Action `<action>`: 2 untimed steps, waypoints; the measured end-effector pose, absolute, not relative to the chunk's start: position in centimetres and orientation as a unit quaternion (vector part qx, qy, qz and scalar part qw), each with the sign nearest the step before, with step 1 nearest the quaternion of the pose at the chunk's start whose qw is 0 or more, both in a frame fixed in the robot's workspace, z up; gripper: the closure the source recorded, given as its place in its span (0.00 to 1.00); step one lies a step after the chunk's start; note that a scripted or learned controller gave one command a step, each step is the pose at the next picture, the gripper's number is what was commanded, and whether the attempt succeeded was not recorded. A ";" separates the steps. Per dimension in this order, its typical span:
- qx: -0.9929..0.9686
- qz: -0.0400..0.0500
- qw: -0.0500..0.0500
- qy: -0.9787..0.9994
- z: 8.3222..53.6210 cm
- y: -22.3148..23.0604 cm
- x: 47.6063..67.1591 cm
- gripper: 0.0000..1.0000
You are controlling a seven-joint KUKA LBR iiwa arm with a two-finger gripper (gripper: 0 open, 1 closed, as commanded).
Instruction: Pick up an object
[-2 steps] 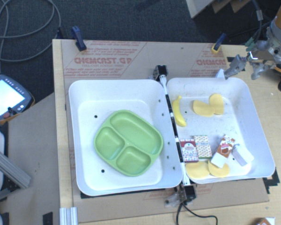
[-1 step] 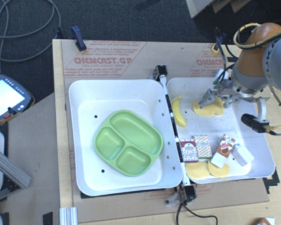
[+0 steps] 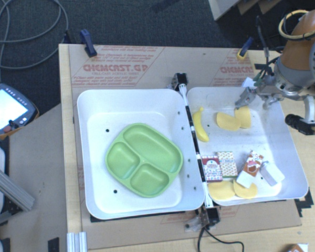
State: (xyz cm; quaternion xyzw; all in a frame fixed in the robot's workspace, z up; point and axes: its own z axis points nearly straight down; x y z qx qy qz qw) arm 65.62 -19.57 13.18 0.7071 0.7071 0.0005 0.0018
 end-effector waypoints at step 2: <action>0.707 -0.001 -0.001 0.707 8.5 -19.5 64.7 0.00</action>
